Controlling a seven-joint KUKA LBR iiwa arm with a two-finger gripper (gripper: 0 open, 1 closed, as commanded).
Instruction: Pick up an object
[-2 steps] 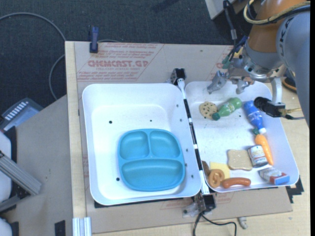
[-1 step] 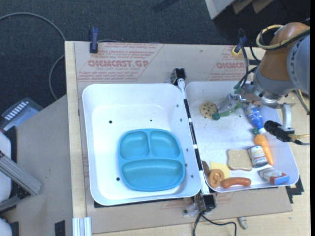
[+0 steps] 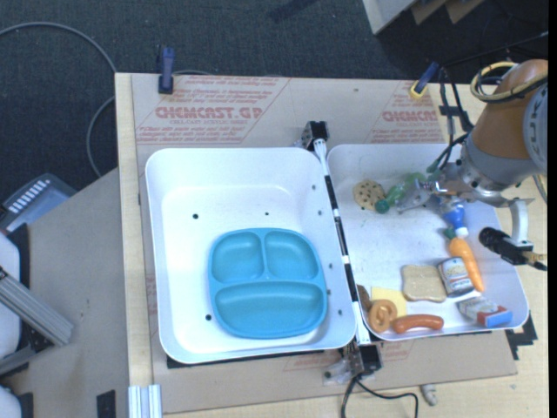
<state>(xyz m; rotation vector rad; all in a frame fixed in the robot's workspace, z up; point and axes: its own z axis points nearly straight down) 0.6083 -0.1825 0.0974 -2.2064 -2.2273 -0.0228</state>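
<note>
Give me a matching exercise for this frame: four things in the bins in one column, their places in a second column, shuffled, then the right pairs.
Things:
1. blue divided plate
2. cookie
3. hot dog
4. carrot

Places:
A. far end of the right bin, near the divider between the bins
B. left bin, toward its near side
C. right side of the right bin, beside a small can
D. near edge of the right bin

Pairs: 1-B, 2-A, 3-D, 4-C
</note>
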